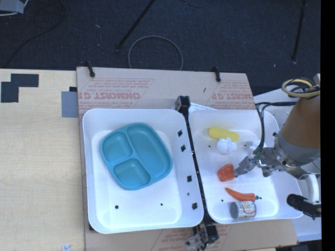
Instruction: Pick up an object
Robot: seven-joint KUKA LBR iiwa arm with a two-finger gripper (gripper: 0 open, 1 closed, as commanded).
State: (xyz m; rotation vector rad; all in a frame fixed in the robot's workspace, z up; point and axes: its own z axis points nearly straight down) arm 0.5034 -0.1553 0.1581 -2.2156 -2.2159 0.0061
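Small red plastic block in the right white bin touches the gripper tips, though whether they are apart or together cannot be told.

Small red object lies flat in the right bin, mid-floor.

Grey arm with orange band, black cables, metal wrist.
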